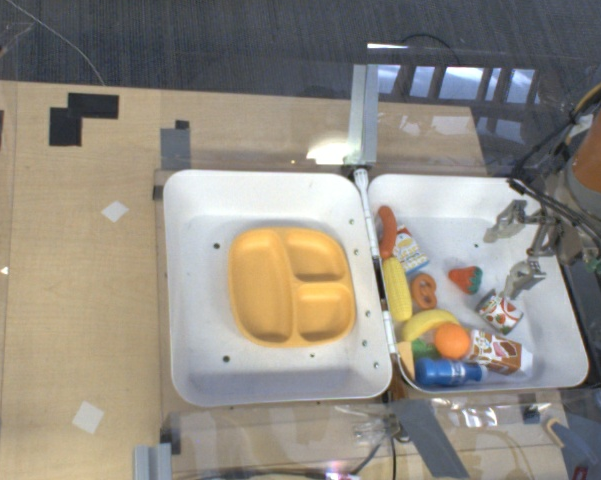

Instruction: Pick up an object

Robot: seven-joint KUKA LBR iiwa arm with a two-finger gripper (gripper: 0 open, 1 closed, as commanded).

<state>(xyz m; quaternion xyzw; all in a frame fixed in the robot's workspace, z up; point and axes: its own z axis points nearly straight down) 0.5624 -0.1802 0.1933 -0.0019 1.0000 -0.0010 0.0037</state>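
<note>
Likely target: small red-and-white carton (500, 312), lying in the right white bin (450, 203) w/ the other toys, e.g. red strawberry-like piece (466, 279) just beside it, round orange ball (453, 342) nearer the front. Nothing lifted yet; whole pick is left to do. Hand (515, 248) hangs over the bin's right part, fingers spread, released, gripping nothing; lower finger is just above the carton. Arm enters from right.

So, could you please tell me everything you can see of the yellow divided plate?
The yellow divided plate is a rounded-square tray that looks like matte plastic, with three compartments: one long one on the view's left, two smaller on the right. It lies flat, slightly turned, near the middle of the left bin, with nothing in it or touching it.
</note>
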